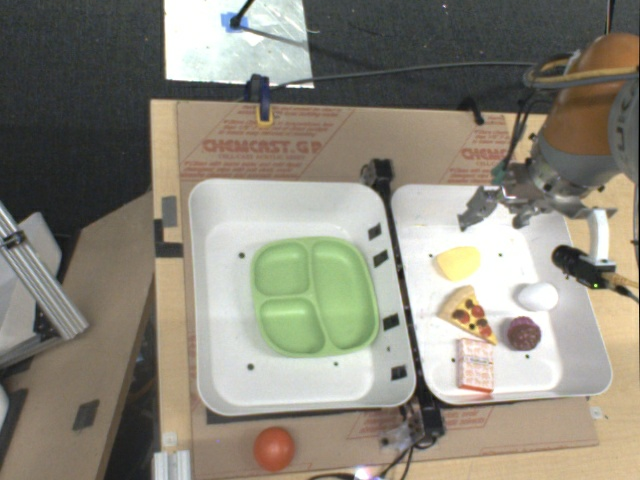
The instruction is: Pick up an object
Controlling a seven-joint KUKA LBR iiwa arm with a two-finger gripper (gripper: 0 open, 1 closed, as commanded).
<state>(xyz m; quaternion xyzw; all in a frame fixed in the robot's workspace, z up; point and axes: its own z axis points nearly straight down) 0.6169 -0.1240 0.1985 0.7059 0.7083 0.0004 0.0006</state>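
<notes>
Both white bins look like smooth, slightly glossy plastic. The green divided tray is matt moulded plastic. The counter under them has a brown paper-like facing printed with red lettering, matt. A crinkled, shiny foil sheet lies beyond the counter's far edge. The arm's orange band is glossy, and the tool looks like dull grey metal.

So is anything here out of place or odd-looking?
One thing: an orange ball lies on the bench outside both bins, below the left bin that holds the green divided tray. The toy foods sit in the right bin.
</notes>
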